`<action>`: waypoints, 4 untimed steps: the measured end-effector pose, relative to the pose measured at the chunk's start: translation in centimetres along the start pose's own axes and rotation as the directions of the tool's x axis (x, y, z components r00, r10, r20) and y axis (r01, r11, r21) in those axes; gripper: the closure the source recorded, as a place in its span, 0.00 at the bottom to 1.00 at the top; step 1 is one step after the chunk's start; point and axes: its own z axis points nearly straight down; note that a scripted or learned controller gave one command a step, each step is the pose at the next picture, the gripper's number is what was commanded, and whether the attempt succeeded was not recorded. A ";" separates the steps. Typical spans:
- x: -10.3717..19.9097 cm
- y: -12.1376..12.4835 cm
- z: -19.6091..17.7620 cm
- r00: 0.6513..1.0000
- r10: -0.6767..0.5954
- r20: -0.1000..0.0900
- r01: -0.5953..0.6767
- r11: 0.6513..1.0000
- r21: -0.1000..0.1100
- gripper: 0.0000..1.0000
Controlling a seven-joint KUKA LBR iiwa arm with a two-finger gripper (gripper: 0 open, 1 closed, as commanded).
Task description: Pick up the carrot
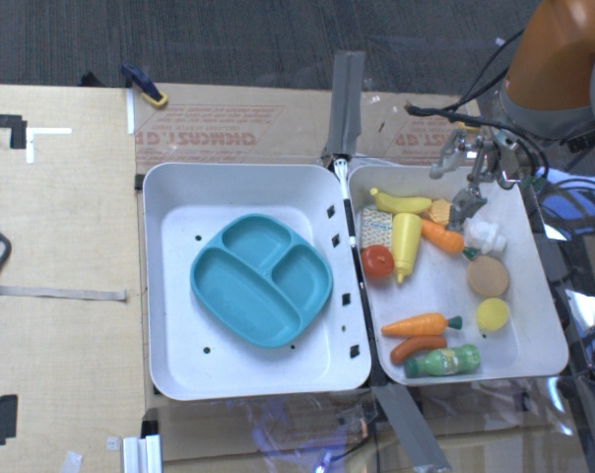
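Arm reaching in at the top right corner of the tabletop

We see the arm [559, 47] come in from the right edge, its orange band rounded and broad at the top right corner, with grey below it and dark cables looping off toward the left. Beneath the band the metal wrist hardware points down and leftward, and the gripper [467, 205] hangs low near the far edge of the right-hand bin. We cannot tell from this slant how its tip is set, since the parts blur together there.
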 end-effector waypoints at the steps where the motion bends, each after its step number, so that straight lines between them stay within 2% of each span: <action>1: 0.4 -3.7 10.2 0.990 -0.139 -0.001 0.139 0.990 0.000 0.00; 2: 4.6 -5.4 11.6 0.995 -0.102 0.002 0.102 0.995 0.001 0.00; 3: 5.2 -8.7 11.6 0.990 0.142 0.003 -0.142 0.990 -0.006 0.00; 4: 4.9 -7.5 11.6 0.906 0.423 -0.001 -0.423 0.906 -0.014 0.00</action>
